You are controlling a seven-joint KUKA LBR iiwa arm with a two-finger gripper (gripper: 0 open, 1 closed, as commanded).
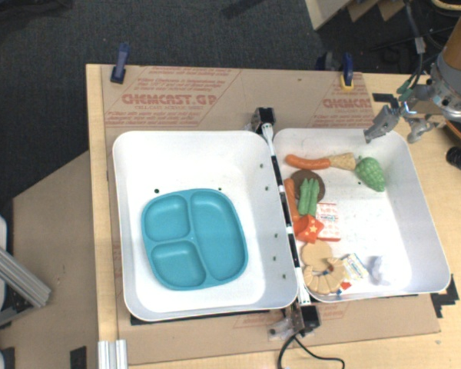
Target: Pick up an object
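Observation:
My gripper hangs over the far right corner of the right bin, open, with nothing between its fingers. Just below and left of it in the bin lies a green knobbly toy vegetable. Beside that lie a tan cone and an orange sausage-like piece. Along the bin's left wall sit a brown disc, green bean pods, a red piece and a small printed packet. At the near corner lie a tan round toy, a small wrapper and a grey bit.
The left bin holds a teal divided plate. A black clamp sits where the bins meet at the back. Blue and yellow clips pin the cardboard bench top. The right half of the right bin's floor is bare white.

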